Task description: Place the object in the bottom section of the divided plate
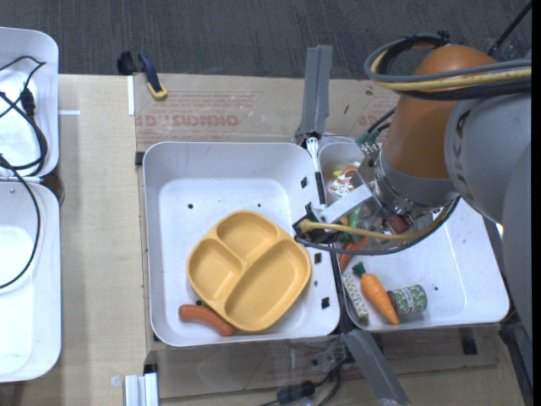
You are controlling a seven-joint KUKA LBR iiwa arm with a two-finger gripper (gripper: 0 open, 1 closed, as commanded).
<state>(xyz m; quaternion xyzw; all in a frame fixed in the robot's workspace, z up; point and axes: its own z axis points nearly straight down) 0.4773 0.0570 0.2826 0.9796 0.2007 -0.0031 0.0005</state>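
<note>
Two white bins: left bin (161,227), right bin (473,294). One arm (439,117) hangs over the right bin; gripper (372,227) state cannot be determined. One yellow divided plate (249,269) sits in the left bin, a sausage (205,317) touching its near edge. Candidate object: one toy carrot (376,294), right bin, probably light, rigid, smooth; grasp mid-body. One small can (409,299) lies just beside it.

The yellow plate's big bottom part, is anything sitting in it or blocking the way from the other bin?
Nothing visible lies in the bottom section of the divided plate. The sausage rests beside the plate's lower left rim. Between the bins, just their low white walls stand.
</note>
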